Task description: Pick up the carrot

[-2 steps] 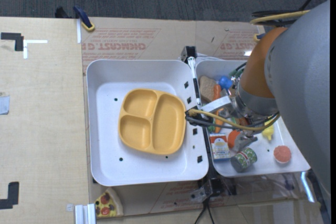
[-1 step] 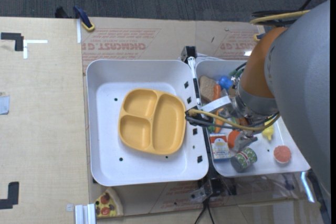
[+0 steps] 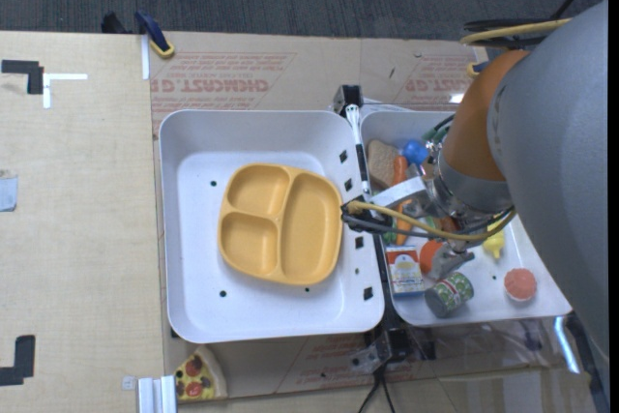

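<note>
In the right bin (image 3: 542,305), a thin orange piece that looks like the carrot (image 3: 399,171) lies near the bin's left wall, partly hidden under the arm. My gripper (image 3: 424,220) is low in this bin, just right of and below that orange piece, with cables looped around it. The wrist and its orange band (image 3: 479,126) cover most of the gripper from above. Whether anything sits in the gripper is hidden.
A yellow divided plate (image 3: 280,222) lies in the left bin (image 3: 184,295). Around the gripper in the right bin are a bread slice (image 3: 381,160), a blue piece (image 3: 414,150), a small carton (image 3: 404,272), a green can (image 3: 450,293), a red ball (image 3: 520,282) and a yellow piece (image 3: 495,248).
</note>
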`<state>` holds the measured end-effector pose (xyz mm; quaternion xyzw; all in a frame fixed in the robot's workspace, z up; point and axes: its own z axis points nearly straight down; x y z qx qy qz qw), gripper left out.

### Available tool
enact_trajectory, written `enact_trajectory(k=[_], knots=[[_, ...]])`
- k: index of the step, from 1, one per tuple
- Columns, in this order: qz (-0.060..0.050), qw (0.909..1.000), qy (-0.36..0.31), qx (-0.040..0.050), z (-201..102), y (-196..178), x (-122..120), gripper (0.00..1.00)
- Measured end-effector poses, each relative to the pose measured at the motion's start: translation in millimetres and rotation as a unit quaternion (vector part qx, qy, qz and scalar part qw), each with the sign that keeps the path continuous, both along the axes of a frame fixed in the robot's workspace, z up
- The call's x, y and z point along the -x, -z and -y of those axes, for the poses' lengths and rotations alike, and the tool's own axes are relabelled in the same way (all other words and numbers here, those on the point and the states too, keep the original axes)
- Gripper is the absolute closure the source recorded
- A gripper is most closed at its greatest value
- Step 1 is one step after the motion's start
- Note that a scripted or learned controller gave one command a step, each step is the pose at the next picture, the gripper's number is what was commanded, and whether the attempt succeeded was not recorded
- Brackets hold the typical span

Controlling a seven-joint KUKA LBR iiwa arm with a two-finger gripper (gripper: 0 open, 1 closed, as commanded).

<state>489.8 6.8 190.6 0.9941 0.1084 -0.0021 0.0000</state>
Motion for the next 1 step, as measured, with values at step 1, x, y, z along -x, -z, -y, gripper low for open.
enact_trajectory(k=[1], knots=[[0.0, 1.0, 0.0, 0.0, 0.0, 0.0, 0.0, 0.0]])
